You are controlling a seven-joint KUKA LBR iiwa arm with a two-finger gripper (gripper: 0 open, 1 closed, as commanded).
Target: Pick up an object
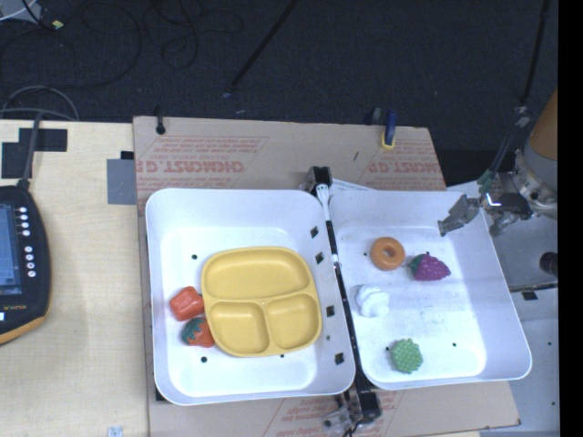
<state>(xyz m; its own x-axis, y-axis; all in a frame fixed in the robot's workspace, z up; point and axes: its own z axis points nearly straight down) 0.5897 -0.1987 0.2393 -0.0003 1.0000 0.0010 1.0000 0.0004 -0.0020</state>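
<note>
The right bin holds an orange ring, a purple bunch of grapes, a small white object and a green bumpy piece. My gripper hovers over the bin's far right edge, up and to the right of the grapes. Its fingers stand apart, open, with nothing between them.
The left bin carries a yellow divided plate, with a red piece and a red-and-green piece at its left side. A pendant controller lies on the bench at far left. A raised divider separates the bins.
</note>
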